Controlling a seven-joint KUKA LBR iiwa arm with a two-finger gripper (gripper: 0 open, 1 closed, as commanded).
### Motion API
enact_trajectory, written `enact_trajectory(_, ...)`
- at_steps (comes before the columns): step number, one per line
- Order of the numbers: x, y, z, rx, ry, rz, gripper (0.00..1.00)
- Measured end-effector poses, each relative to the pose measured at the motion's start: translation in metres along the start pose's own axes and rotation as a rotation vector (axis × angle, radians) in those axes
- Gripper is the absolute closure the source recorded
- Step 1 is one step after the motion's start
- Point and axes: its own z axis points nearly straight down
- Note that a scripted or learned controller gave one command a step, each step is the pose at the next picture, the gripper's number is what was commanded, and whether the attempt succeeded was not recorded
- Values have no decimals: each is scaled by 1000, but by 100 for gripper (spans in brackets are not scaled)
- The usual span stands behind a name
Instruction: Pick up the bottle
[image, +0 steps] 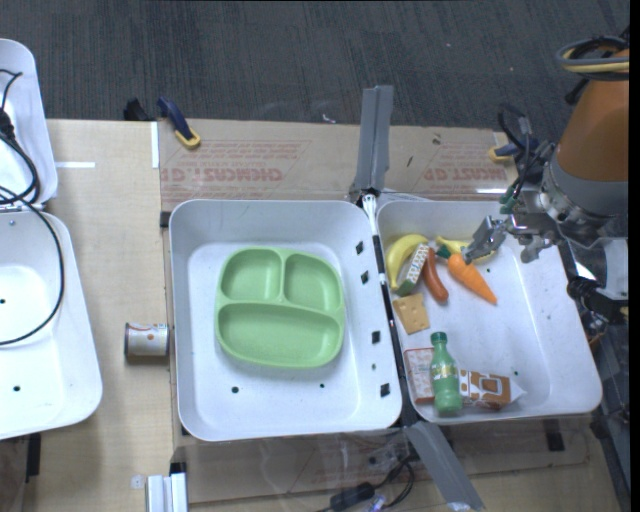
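The worktop is pale wood, with a sheet of brown cardboard laid across its upper middle, printed lettering on it reading upside down. Beyond the top edge the floor is dark grey. Two white bins sit side by side at the centre. The left bin carries a green divided plate lying flat. A small metal can lies on its side on the wood just left of that bin. At the far left of the frame are white moulded trays with a black cable looping over them. A blue and yellow clamp grips the top edge of the worktop.

The right bin holds the clutter. The bottle is green with a green cap, near the lower left corner of this bin. Its long axis runs nearly up and down the frame, cap towards the top, base towards the bottom edge. It rests partly over a brown carton lying crosswise. Above it is a cracker, then a banana, a red sausage and a carrot.

The arm comes in at the upper right. Its claw hangs over the upper part of the right bin, just by the carrot's top and well apart from the bottle. The fingers look narrowly parted with nothing between them.
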Motion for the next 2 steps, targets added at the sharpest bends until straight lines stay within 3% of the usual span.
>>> enact_trajectory(1, 19, -45, 103, 0, 1, -38, 0)
enact_trajectory(2, 18, -90, 147, -11, 4, 301, 0)
